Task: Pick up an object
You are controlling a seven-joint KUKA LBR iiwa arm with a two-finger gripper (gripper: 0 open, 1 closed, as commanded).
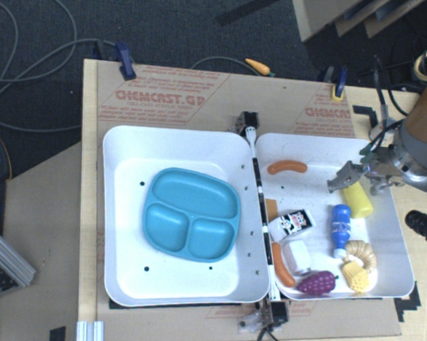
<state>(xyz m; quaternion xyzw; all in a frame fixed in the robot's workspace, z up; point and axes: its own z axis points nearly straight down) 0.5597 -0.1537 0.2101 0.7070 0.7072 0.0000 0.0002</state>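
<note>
Saw the tool (pixel 360 185) low over the upper right part of the right bin (pixel 403 249), carried by the grey arm (pixel 419 144) reaching in from the frame's right edge. Made out its two fingers (pixel 336 183) standing apart, one on each side of the upper end of a yellow block (pixel 359 202), not pressed onto it as far as could be told. Took that block, lying tilted near the bin's right wall, for the likely target. Noted other things close by in the same bin: a blue bottle (pixel 340 227) just below and left of the block, an orange sausage (pixel 287 166) to the upper left, a black-and-white packet (pixel 295 222) toward the middle, a tan pastry (pixel 360 251) and a corn cob (pixel 357 278) at the lower right, purple grapes (pixel 316 283) along the bottom edge. Noted the left bin (pixel 113 148) holding a blue divided plate (pixel 191 212), well apart from the work. Judged the step as the final approach before a grasp, with nothing lifted yet. Judged the next move to call for settling a little lower around the block, squeezing across its narrow sides, then rising straight up. Reckoned the risk to be a rounded block slipping out sideways, or a finger nudging the bottle beside it.
</note>
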